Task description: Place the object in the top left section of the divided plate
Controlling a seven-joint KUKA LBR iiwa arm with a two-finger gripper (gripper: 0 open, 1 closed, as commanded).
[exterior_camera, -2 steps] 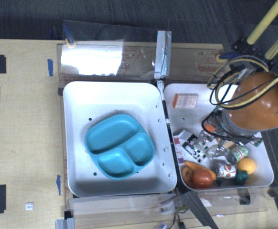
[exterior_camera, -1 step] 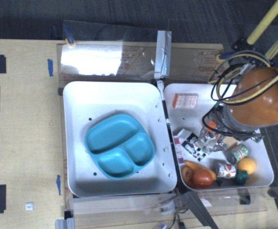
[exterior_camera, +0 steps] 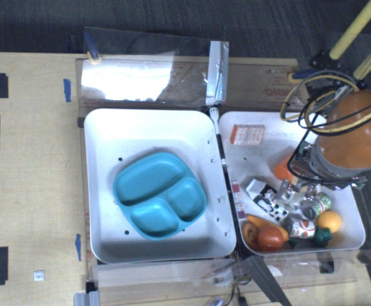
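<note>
Over the right bin (exterior_camera: pixel 348 231), the arm (exterior_camera: pixel 351 136) reaches down from the right edge.
Its pincer (exterior_camera: pixel 292 199) hangs among the toys, its opening impossible to tell; the red tomato (exterior_camera: pixel 271 236) lies below it, and the blue divided plate (exterior_camera: pixel 160 194) sits in the left bin (exterior_camera: pixel 102 139).

You see a blue divided plate (exterior_camera: pixel 160 194) of smooth, glossy-looking plastic lying in the left shallow white bin (exterior_camera: pixel 102 171), whose surface looks like matt plastic. The pale bench top (exterior_camera: pixel 29 190) on the left has the flat, dull look of wood or laminate, and the clear sheet (exterior_camera: pixel 134 72) at the far edge is shiny and throws back glare. On the right, the round orange band (exterior_camera: pixel 357 129) of the arm is glossy, and the red tomato-shaped piece (exterior_camera: pixel 271 236) near the bin's front shines like smooth plastic.
</note>
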